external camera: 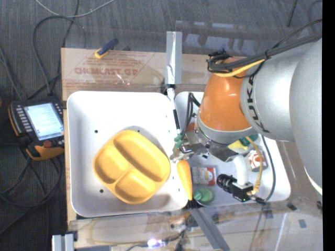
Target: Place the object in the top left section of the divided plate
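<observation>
Camera view: divided plate [132, 165] mid-bin, clear margins

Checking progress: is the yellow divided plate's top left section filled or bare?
Bare. All sections of the divided plate show plain yellow; the carrot lies beside it.

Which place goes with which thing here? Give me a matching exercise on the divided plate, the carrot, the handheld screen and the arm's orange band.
Things:
1. divided plate
2. carrot
3. handheld screen
4. orange band

Places:
A. on the floor, left of the bench
B. above the right bin, on the arm
C. in the left bin
D. on the wall between the two bins

Pairs: 1-C, 2-D, 3-A, 4-B
</observation>
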`<action>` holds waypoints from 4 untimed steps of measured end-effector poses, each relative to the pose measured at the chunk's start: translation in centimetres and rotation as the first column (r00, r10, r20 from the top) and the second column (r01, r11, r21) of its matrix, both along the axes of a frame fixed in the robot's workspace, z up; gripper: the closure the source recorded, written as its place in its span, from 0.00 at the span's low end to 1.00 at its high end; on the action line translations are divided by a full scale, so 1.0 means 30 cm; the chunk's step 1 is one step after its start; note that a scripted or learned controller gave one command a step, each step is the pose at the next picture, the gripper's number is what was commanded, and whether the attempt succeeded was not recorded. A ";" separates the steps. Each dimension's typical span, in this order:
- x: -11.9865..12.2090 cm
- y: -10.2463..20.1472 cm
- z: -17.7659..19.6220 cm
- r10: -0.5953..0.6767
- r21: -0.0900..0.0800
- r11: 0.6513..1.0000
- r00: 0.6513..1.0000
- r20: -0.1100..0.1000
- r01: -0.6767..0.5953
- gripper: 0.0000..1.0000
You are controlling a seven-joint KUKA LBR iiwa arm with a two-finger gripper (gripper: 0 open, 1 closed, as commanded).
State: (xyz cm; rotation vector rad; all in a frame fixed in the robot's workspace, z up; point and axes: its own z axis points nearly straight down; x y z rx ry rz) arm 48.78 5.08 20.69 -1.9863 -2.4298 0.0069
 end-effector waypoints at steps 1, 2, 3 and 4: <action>-0.015 0.023 0.104 -0.010 -0.001 1.000 1.000 0.001 0.010 1.00; 0.066 0.211 -0.014 0.017 -0.001 1.000 1.000 0.000 -0.017 1.00; 0.200 0.283 0.336 0.014 -0.004 1.000 1.000 0.004 -0.014 1.00; 0.193 0.505 0.279 -0.013 -0.004 1.000 1.000 0.003 0.013 1.00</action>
